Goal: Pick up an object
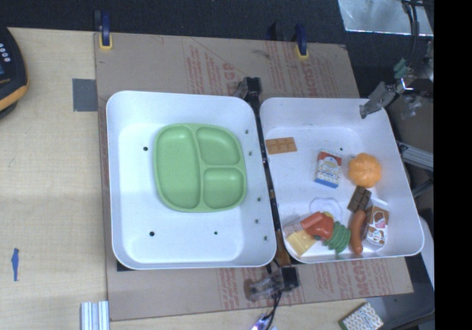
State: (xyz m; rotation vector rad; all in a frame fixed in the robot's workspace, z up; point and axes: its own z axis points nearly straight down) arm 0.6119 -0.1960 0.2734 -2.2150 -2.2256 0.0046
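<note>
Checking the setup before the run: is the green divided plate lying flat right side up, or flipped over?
Right side up. The green plate lies flat in the left bin, its three hollow compartments facing up with raised dividers between them.

Two bins sit side by side on a cardboard sheet (184, 63) that lies on the bench. The left bin (125, 173) holds a divided plate (199, 167) near its middle. In the right bin (295, 118), a cracker (281, 146) lies toward the back left, a small carton (328, 169) near the middle, and an orange (364, 170) just right of it. Along the front, from left to right, lie a cheese wedge (299, 241), a pepper (318, 225), a bean pod (338, 238), a sausage (357, 232) and a packet (377, 227), with a chocolate bar (359, 198) behind the sausage.
</note>
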